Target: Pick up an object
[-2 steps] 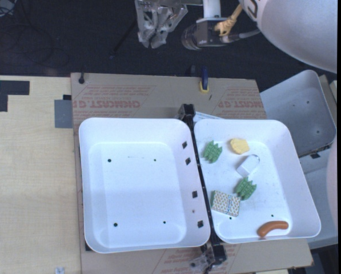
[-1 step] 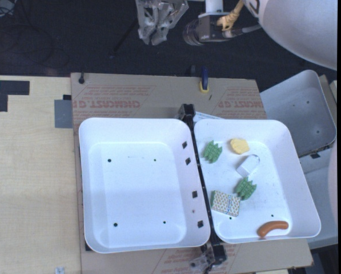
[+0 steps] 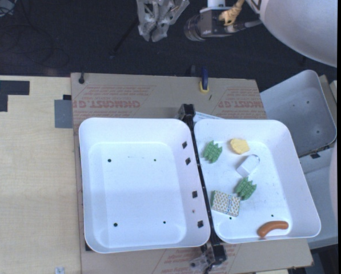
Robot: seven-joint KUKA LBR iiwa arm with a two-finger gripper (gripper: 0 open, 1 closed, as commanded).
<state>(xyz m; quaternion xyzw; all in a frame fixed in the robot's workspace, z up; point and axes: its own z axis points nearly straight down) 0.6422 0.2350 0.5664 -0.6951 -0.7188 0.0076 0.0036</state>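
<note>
The gripper [image 3: 156, 17] is being held high beyond the far edge of the right bin [image 3: 299, 170], so its contents are being left reachable (open or closed cannot be told). An orange sausage [image 3: 272, 228] is lying isolated in that bin's near corner, probably the easiest pick.

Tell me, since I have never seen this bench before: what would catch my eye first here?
First, the two white bins side by side: the right bin holds all the small things, among them two green toys, a yellow piece and an orange sausage near its front corner. The left bin shows bare white floor. The gripper hangs high at the top, above the bench's far edge.
</note>
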